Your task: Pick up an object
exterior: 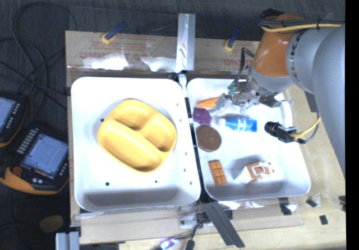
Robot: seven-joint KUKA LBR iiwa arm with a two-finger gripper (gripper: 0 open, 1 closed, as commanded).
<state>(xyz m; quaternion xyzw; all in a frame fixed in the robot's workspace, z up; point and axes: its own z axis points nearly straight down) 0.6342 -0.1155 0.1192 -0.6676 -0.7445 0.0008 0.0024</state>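
While the fingers (234,96) hover, orange piece (208,102) and purple lump (202,115) crowd close.

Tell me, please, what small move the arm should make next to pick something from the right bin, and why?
Probably a short descent onto the orange carrot-shaped toy. The pincer sits near the far end of the right white bin, and the toy lies just off it on its left. The purple crumpled piece and the blue and white bottle lie close by, so a careful, narrow approach seems wise.
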